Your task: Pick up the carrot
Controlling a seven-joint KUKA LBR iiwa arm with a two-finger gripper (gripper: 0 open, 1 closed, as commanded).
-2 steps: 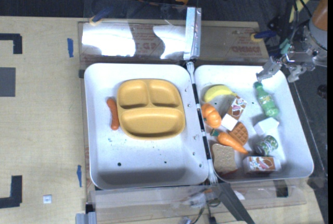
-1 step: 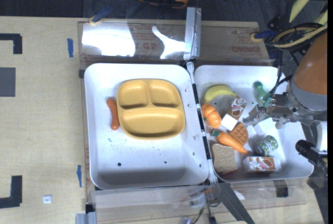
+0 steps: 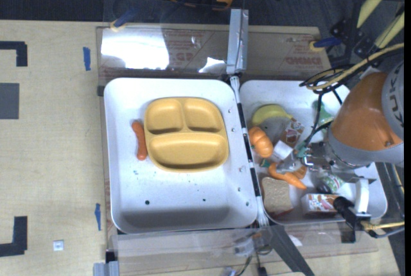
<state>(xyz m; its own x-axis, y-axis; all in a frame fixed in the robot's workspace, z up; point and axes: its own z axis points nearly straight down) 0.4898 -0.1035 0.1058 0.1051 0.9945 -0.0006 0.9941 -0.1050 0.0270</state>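
The carrot (image 3: 287, 174) is a small orange piece lying slantwise in the middle of the right bin (image 3: 379, 204), its thin end pointing right and down. My gripper (image 3: 304, 158) hangs low over the bin, just above and right of the carrot's upper end. It is very close to the carrot or touching it. The grey wrist and the orange band (image 3: 363, 120) cover the bin's right part.
Crowded around the carrot are an orange rounded toy (image 3: 260, 140), a yellow-green fruit (image 3: 270, 115), a white block (image 3: 281, 150), a bread slice (image 3: 277, 195) and a small carton (image 3: 319, 203). The left bin (image 3: 128, 198) holds a yellow divided plate (image 3: 186, 133) and a red-orange sausage-like piece (image 3: 139, 140).
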